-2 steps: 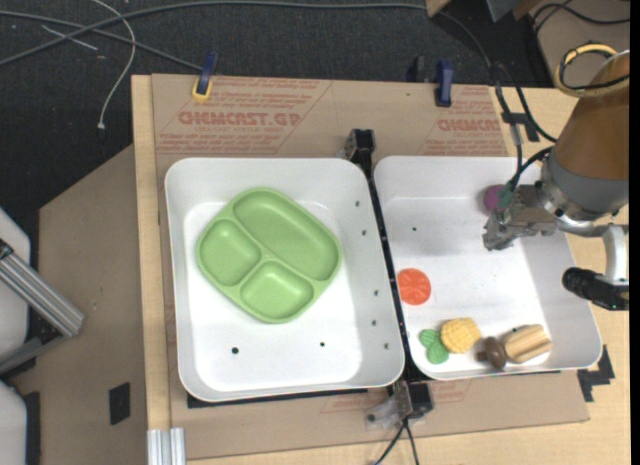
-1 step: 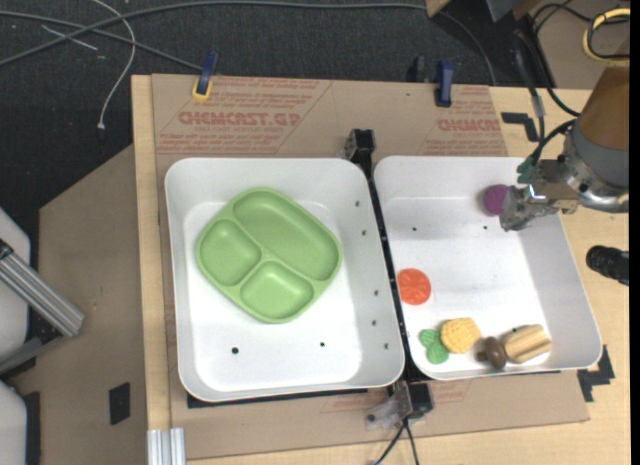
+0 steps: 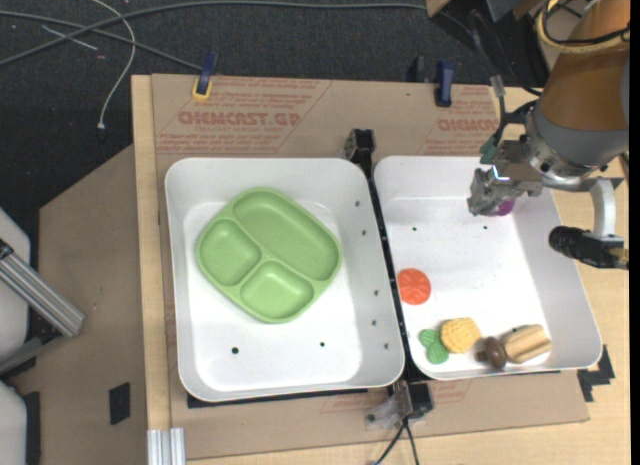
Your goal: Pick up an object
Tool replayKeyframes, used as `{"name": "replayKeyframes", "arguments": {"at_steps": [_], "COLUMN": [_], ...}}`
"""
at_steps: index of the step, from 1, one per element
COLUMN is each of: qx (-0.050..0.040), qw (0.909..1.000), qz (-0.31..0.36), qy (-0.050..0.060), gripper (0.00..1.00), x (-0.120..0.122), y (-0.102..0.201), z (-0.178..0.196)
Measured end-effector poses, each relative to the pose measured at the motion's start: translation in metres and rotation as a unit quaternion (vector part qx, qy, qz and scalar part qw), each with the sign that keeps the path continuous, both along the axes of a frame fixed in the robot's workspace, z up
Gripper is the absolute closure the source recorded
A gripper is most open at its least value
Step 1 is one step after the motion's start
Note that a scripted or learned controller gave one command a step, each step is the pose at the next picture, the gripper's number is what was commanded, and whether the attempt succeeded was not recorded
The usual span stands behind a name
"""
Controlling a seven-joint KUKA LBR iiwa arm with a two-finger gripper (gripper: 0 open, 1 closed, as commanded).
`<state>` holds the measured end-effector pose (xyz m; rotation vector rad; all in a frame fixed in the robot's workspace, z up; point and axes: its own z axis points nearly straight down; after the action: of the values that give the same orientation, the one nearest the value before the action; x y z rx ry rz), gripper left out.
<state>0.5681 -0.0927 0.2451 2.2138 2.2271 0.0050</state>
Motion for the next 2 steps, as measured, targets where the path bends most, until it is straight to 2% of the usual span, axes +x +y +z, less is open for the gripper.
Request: {"name": "replayKeyframes", "arguments": {"at_steps": [1,2], "qx": [0.0000,0.0003], "qw": [1.0000,1.0000], "qz": [0.000,0.001], "qy": [0.000,0.001], "gripper": [1.00,1.00], "x": [0.015,0.032], "y": [0.046,0.106], "z": [0.005,-0.008]}}
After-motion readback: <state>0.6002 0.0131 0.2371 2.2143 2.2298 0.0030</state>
